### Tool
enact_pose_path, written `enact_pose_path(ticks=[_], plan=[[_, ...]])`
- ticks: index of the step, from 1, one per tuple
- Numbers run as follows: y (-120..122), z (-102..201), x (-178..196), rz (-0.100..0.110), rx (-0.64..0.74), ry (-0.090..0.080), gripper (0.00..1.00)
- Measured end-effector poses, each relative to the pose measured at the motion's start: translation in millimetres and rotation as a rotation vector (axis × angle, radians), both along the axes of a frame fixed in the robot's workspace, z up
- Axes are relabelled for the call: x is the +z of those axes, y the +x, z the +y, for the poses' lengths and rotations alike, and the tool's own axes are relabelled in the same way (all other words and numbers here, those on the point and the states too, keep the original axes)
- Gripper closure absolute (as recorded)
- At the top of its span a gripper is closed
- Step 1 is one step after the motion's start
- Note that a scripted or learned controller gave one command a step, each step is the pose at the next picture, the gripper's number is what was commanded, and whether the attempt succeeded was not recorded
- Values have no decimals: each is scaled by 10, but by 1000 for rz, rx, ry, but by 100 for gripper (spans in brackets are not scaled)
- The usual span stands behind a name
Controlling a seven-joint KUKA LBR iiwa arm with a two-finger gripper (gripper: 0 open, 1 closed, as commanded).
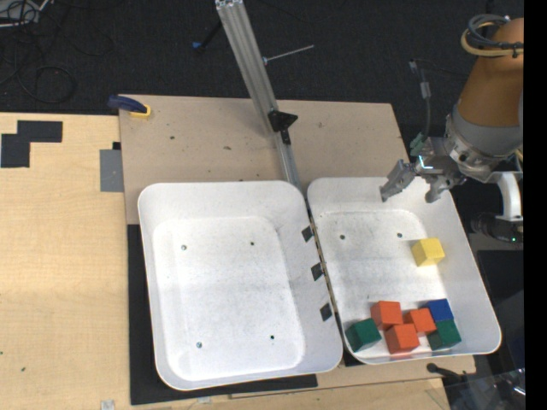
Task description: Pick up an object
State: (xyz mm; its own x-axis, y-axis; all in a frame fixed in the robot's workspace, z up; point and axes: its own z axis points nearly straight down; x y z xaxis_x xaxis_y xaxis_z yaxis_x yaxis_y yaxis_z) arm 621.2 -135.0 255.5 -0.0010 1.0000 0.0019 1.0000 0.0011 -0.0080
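While the grey two-finger gripper (416,183), spread and holding nothing, is poised above the right shallow white plastic bin's (359,220) far rim, approach is judged pending: descent onto the small yellow cube (428,251) nearby is required.

even, fairly bright overhead light – white bins (224,229) near overexposed, faint speckle texture visible. soft shadow across left bin's lower left. dark floor (128,32) at top underexposed, cables barely readable. focus mostly sharp – slight softness on arm (491,92) at right. no strong glare.

Open room around yellow block (427,251).
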Motion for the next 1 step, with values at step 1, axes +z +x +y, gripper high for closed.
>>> enact_pose_path(ticks=[1], plan=[[8, -1, 27, -5, 1, -1, 0]])
